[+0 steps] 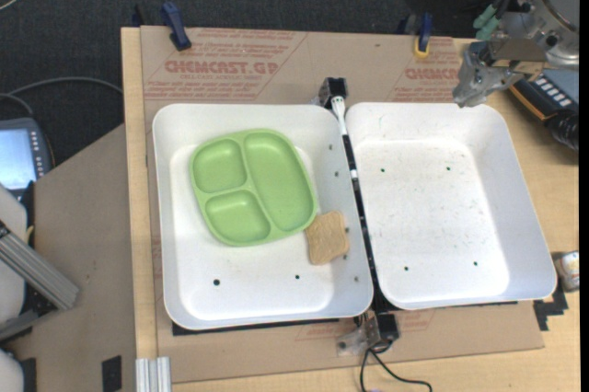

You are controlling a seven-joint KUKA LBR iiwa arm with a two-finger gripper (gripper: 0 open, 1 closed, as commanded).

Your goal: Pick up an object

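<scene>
Green divided plate (253,188) and tan sponge (327,237) lie untouched in the left bin (175,224); gripper (479,79) hovers apart, whether open I cannot tell.

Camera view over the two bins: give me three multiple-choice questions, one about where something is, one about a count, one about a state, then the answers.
1. Where does the green tray lie?
A. in the left bin
B. in the right bin
C. on the cardboard outside the bins

2. How many compartments does the green tray have?
A. two
B. three
C. five

3. How does the gripper stand to the tan sponge?
A. clamped on it
B. resting on top of it
C. far from it, above the right bin's far corner

Answers:
1 A, the tray sits inside the left bin's walls.
2 B, two ridges split it into three sections.
3 C, the gripper hangs at the far right while the sponge lies in the left bin beside the tray.
</scene>
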